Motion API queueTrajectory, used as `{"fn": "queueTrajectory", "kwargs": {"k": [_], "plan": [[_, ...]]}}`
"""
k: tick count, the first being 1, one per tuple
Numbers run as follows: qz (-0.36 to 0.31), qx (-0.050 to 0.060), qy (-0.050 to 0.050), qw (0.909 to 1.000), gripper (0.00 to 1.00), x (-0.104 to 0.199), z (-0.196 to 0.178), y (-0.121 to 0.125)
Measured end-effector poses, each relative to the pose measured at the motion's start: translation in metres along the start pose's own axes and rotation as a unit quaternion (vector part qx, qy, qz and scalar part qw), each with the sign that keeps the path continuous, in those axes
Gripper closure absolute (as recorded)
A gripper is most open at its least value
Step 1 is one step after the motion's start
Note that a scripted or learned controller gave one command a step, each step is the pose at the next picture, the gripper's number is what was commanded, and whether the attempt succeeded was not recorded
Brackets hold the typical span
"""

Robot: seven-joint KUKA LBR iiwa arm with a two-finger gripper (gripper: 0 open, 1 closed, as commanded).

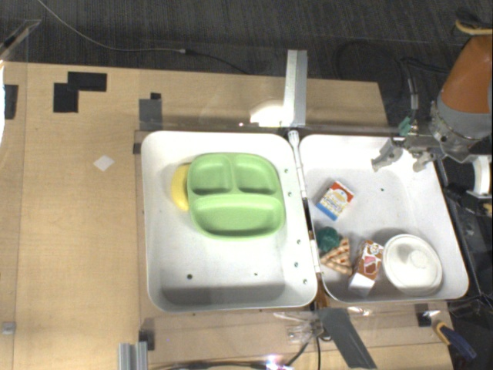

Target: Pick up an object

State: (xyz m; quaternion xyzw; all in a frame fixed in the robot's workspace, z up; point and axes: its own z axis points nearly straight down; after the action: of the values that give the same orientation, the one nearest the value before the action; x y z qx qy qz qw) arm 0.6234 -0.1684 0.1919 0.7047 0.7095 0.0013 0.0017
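Note:
My gripper [401,159] hangs over the far right corner of the right bin [454,230], open, with nothing between its fingers. Below it in that bin lie a small colourful carton [334,200], a teal lump [329,238], a pizza-slice toy [337,257], a small brown and white box [368,264] and a round white bowl [413,262]. The left bin [166,268] holds a green divided tray [233,193]. A yellow object [179,188] pokes out from under the tray's left edge.
The two bins share a raised middle wall [302,214]. A metal post [296,91] stands behind them. The orange band of the arm [467,79] rises at the right edge. Bare white floor lies in the front of the left bin.

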Motion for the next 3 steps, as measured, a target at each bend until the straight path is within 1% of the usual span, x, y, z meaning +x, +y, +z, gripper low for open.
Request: {"fn": "queueTrajectory", "kwargs": {"k": [1,2,3], "plan": [[0.013,0.000,0.000,0.9999,0.00,0.062,0.097,0.022],[0.047,-0.001,0.000,0.9989,0.00,0.081,0.104,-0.013],[-0.029,-0.001,0.000,0.9996,0.00,0.055,0.020,0.003]]}}
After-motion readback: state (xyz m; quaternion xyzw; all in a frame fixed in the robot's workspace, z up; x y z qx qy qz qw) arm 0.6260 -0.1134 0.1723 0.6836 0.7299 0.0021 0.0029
